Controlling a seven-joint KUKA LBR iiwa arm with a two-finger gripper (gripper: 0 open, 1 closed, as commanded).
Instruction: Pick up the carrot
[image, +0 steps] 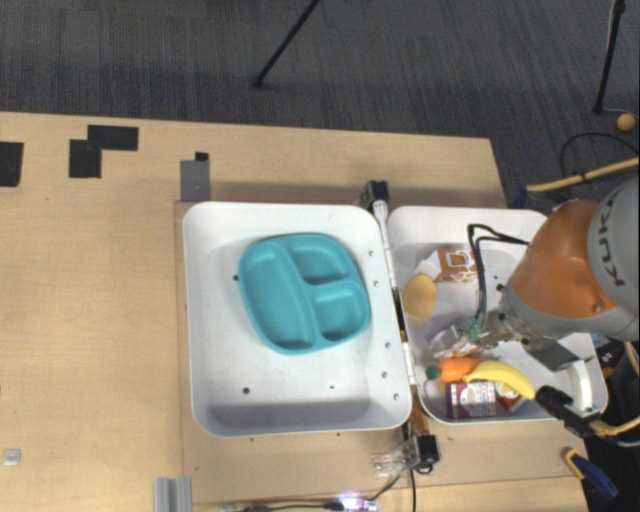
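Orange carrot (456, 369) lay in right bin (590, 380) near its front-left corner, touching yellow banana (503, 377), dark packet (472, 399) just in front. Gripper (483, 334) hung just above carrot, apparently positioned for descent; finger state could not be determined. Carrot smooth, tapered. Teal sectioned plate (303, 291) sat in left bin (215, 330).

Grey arm (590, 270) reaching from right, orange band above wrist, angled downward
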